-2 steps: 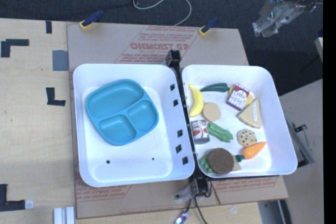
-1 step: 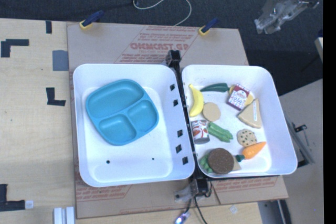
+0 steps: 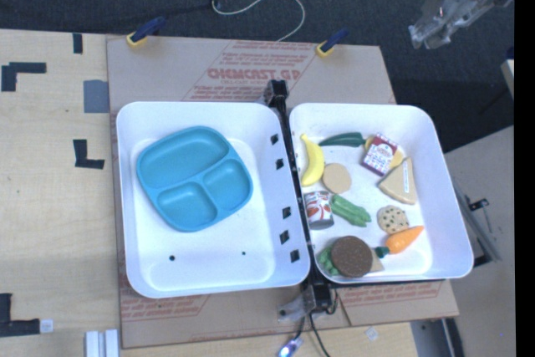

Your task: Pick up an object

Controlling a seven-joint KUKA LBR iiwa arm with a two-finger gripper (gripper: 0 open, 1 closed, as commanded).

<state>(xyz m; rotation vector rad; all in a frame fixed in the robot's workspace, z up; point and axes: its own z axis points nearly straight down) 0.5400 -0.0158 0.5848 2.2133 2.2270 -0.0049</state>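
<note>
Fingers (image 3: 428,31) blurred, spread impossible to tell, the gripper (image 3: 435,25) hangs above the dark floor, well beyond the bins. A blue divided plate (image 3: 194,177) lies in the left bin (image 3: 142,272); banana (image 3: 313,160), carrot (image 3: 405,239) and other toy food fill the right bin (image 3: 447,205). Judged pre-approach: next, swing over a target and descend.

A robotics lab: beside the bench (image 3: 50,180), two white bins (image 3: 201,272) sit on clamped cardboard (image 3: 251,71), toy food (image 3: 351,255) inside, black tape marks (image 3: 84,153) left of them.
</note>
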